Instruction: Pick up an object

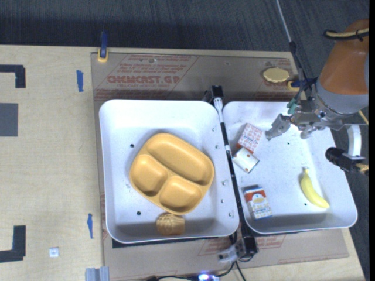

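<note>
My gripper (290,131) hangs over the back part of the right bin (345,215), its two fingers spread apart and open with nothing between them. A red-and-white carton (251,137) lies just left of it. A small white box (246,160) sits below that carton. Another red-and-white carton (256,202) lies near the bin's front left. A yellow banana (313,188) rests at the front right, below the gripper. In the left bin (111,122) lies a large yellow divided tray (170,171), with a brown round object (170,223) at its front edge.
The grey arm with its orange band (347,69) comes in from the right, over the right bin's far corner. A black clamp piece (345,158) sticks out at the bin's right wall. A tan disc (276,75) lies on the board behind the bins.
</note>
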{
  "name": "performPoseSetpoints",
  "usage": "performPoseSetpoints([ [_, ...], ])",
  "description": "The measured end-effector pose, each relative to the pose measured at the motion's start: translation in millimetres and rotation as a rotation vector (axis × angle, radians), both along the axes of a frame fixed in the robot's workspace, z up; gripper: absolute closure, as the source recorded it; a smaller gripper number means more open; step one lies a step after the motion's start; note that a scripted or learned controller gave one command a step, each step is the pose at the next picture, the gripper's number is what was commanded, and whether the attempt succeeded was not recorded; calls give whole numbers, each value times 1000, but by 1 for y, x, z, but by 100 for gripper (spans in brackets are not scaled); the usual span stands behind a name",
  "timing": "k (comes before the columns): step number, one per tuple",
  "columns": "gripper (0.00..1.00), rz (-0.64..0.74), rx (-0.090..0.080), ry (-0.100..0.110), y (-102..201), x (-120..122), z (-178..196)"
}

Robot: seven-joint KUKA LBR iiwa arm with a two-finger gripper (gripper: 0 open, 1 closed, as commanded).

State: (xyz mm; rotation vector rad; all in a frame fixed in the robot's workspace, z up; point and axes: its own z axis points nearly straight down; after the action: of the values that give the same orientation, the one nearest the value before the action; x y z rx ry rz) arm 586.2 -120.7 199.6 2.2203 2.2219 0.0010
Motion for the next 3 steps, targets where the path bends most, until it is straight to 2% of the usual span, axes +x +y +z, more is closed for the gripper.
performPoseSetpoints([
  [1,0,-1,-1,-2,18,-7,-104],
  [2,0,-1,-1,-3,10,-59,-113],
  [3,0,-2,-1,-5,27,-106,-113],
])
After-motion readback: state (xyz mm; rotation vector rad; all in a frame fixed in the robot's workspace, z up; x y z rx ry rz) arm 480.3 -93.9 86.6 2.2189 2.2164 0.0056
